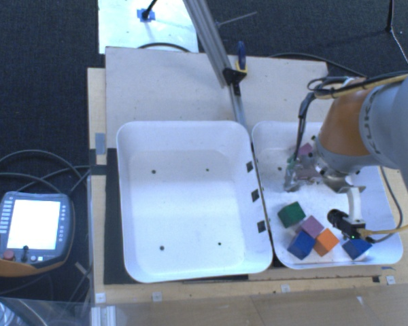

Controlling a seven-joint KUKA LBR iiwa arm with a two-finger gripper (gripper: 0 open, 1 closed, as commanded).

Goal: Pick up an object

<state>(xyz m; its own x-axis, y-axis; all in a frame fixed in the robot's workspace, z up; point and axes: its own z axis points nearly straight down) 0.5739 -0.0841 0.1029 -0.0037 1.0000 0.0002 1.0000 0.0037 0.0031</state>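
Note:
My gripper (294,180) hangs low in the right bin (387,253), near its left wall. Just below it lies a green block (292,214). Further toward the bin's front sit a mauve block (312,226), a blue block (301,244), an orange block (326,241) and a second blue block (356,248). A pink block (303,151) peeks out behind the wrist, partly hidden by the arm. I see nothing held in the gripper.
The left bin (183,195) adjoins the right one along a shared wall. A slanted metal pole (211,36) crosses the back of the bench. A teach pendant (30,233) lies off the bench at the left. Cables trail along the arm.

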